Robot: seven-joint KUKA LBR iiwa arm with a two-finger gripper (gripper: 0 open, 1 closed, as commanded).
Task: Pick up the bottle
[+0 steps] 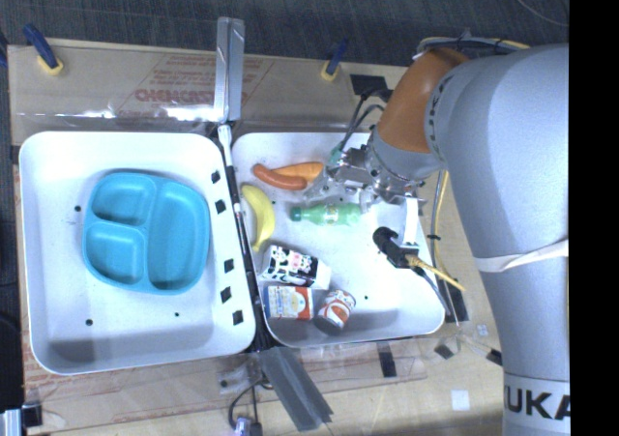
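green bottle [325,216] lying flat, right end hidden under gripper [360,188]

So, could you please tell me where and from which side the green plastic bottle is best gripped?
Probably across its mid-body, from straight above. The green plastic bottle lies on its side in the right white bin, long axis roughly left-right, so fingers would close across its narrow width. The gripper sits right beside it; the yellow banana lies clear.
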